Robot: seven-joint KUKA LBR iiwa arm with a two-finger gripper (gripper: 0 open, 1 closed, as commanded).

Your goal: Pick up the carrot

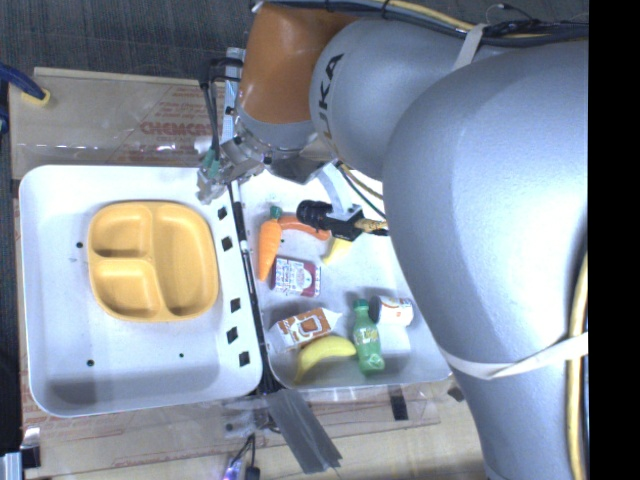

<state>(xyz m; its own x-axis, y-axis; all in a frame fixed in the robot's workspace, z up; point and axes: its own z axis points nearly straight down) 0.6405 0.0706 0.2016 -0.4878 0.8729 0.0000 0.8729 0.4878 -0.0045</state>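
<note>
Up at the far rim where the two bins [246, 298] meet, the end effector [213, 176] hangs apart from the carrot [268, 250]. I cannot tell how open it is.

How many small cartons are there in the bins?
2. One red-and-white carton lies beside the carrot in the right bin; one orange carton lies next to the banana. The arm covers part of that bin, so more may be hidden.

Right bin [335, 303], as I see it: carrot [269, 248] hemmed in, shared wall [243, 268] on its view-left, 1 red carton [297, 276] just beside its lower end. Left bin [130, 368]: open floor around 1 yellow plate [153, 258].
</note>
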